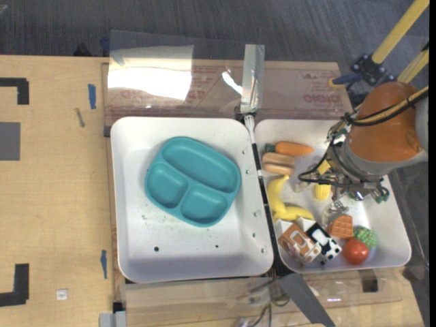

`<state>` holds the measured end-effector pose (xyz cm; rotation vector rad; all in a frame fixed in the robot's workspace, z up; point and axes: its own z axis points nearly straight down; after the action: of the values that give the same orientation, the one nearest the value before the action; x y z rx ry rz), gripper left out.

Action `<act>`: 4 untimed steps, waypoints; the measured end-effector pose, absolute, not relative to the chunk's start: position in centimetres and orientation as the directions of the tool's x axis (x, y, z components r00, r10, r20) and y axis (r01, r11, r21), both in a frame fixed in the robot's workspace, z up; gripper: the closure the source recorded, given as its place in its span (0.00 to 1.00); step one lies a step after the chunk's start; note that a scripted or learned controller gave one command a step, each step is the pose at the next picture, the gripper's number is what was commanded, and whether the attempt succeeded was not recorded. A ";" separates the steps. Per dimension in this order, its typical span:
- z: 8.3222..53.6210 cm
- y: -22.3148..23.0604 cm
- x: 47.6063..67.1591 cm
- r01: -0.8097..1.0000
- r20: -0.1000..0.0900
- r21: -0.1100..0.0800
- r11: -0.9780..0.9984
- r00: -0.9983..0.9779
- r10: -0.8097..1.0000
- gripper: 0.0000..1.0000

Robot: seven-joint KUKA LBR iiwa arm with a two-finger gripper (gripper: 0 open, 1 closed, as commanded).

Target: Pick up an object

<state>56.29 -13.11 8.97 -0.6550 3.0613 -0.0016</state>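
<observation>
Gripper (338,206), its grasp impossible to tell, hangs over glossy plastic toy food (286,203) beside a smooth teal divided plate (193,180).

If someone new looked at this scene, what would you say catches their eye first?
Probably the teal divided plate, lying alone in the left bin. Next, the arm's orange band over the right bin, where toy foods crowd together: a carrot, a banana and a tomato near the front.

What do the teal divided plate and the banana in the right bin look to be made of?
Teal divided plate: likely moulded plastic, matte, one even colour with soft rounded compartment edges. Banana: probably a plastic toy, smooth and evenly yellow with a slight sheen.
</observation>
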 end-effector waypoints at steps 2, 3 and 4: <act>24.4 -21.2 56.2 -0.686 -0.008 -0.013 0.727 -0.727 -0.686 1.00; 24.1 -20.9 56.2 -0.689 -0.007 -0.005 0.725 -0.725 -0.689 0.00; 9.2 -22.3 56.6 -0.668 -0.007 -0.007 0.744 -0.744 -0.668 0.00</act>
<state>56.55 -22.26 9.16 -1.1195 2.9251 -0.0067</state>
